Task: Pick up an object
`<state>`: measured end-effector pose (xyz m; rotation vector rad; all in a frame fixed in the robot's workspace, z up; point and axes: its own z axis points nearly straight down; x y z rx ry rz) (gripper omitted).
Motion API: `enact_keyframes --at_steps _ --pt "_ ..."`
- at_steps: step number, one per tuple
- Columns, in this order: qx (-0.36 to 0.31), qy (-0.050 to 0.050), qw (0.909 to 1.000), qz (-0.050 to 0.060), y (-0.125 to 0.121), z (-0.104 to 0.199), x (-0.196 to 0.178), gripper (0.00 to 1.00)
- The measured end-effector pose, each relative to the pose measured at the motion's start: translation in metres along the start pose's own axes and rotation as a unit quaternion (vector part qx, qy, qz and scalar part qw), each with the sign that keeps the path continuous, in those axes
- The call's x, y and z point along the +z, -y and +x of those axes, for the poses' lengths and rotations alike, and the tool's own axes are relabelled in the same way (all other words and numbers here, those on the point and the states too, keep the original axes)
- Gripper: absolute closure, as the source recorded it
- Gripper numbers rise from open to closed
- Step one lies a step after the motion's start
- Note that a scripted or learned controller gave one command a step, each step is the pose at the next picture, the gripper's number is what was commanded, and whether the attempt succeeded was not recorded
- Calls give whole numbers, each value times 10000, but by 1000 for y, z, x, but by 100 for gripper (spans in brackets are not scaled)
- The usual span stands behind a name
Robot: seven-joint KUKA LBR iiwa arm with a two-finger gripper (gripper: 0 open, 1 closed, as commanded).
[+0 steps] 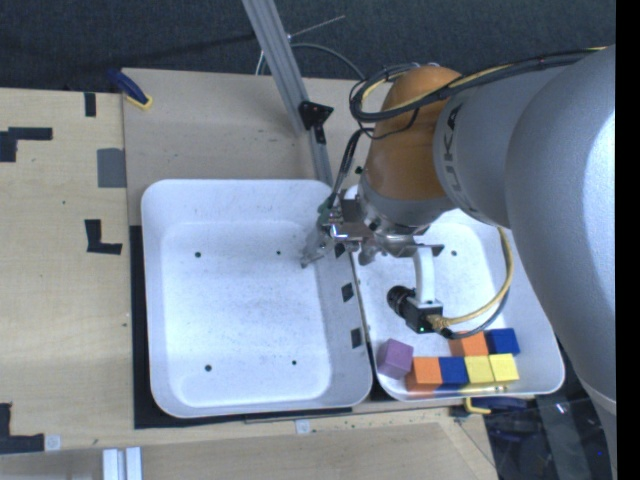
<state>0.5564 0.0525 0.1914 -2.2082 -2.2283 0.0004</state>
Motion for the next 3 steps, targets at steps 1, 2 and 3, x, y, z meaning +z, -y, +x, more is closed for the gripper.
enact_keyframes --at_steps 1,2,3 --pt "32 10 10000 -4 0 -5 0 0" --pt "31 3 10000 -9 47 -1 -40 0" --pt "21 14 10000 20 68 47 3 0"
